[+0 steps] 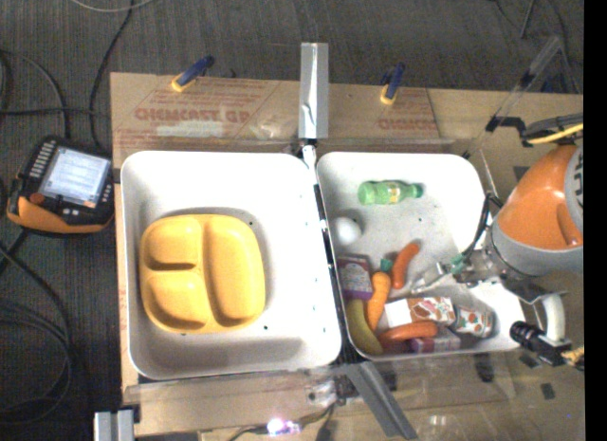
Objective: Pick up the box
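The box (424,312), white with a red picture on its face, lies flat near the front edge of the right bin (446,169). Around it lie an orange carrot (411,332) and a dark wrapped packet (472,321). My gripper (440,275) reaches in from the right and hangs just above and behind the box, with nothing visibly held. The grey arm with its orange band (541,213) stands over the bin's right rim.
The right bin also holds a green bottle (389,192), a white ball (348,229), a purple pouch (356,277), two more carrots (405,261) and a banana (360,325). A yellow divided plate (201,271) sits in the left bin (142,174). A teach pendant (64,186) lies far left.
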Robot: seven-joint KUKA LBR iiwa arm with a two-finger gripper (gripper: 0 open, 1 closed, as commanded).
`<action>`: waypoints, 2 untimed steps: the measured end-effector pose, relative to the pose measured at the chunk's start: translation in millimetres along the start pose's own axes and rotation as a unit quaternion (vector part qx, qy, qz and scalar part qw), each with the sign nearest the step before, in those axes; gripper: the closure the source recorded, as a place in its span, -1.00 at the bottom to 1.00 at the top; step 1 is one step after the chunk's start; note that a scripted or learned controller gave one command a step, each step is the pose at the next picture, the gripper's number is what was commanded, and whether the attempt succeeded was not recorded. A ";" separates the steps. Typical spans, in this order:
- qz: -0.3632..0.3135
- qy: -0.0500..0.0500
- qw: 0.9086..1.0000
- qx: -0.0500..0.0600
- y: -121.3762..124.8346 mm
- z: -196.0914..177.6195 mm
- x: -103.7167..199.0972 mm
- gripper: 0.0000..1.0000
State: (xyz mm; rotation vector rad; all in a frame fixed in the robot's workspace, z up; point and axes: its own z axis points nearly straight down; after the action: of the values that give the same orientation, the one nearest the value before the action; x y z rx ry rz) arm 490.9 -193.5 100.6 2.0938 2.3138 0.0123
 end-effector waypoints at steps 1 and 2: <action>0.117 0.002 0.993 0.012 58.1 -72.9 -17.7 -1.00; 0.163 0.006 0.987 0.006 -2.8 10.8 -5.6 -1.00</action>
State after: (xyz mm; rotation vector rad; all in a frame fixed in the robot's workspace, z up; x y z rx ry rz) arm 488.8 -199.4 89.8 2.4589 1.9527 0.0167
